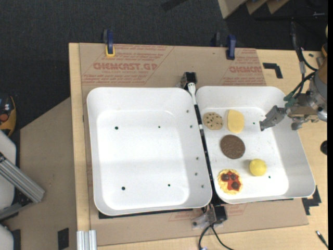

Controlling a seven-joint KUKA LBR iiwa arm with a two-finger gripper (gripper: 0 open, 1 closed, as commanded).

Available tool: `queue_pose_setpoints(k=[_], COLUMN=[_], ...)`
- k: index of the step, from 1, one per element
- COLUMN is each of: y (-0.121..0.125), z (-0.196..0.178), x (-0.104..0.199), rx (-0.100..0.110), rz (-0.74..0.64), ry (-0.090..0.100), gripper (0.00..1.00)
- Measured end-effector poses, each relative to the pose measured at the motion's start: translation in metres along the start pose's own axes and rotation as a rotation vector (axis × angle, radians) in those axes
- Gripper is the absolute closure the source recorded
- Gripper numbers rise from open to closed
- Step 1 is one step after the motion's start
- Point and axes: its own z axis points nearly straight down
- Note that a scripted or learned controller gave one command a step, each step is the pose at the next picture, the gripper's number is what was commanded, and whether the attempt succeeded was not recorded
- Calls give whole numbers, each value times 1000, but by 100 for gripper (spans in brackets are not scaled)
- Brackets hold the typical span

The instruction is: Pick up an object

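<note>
The right bin [291, 155] holds several toy food items. A chocolate-chip cookie [212, 121] lies beside a pale yellow oval piece [235, 121]. Below them sit a brown round disc [232, 146], a small yellow ball [257, 167] and a small pizza-like piece with red topping [230, 181]. My gripper [283, 121] hangs over the right bin's upper right part, to the right of the yellow oval piece and apart from every item. Its fingers [270, 120] stand open, and nothing is between them.
The left bin [104, 139] lies beside the right one, with a black divider strip [200, 139] between them. Both rest on a brown board [156, 61] held by two clamps at the far edge. Cables run along the right side.
</note>
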Motion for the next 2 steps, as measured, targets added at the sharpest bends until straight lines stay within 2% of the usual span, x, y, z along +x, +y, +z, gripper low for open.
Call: queue_pose_setpoints(k=[1, 2], y=[-38, 24], z=[187, 179], x=[41, 43], rx=[9, -5], rz=[0, -3], ry=[5, -1], gripper=[0, 0])
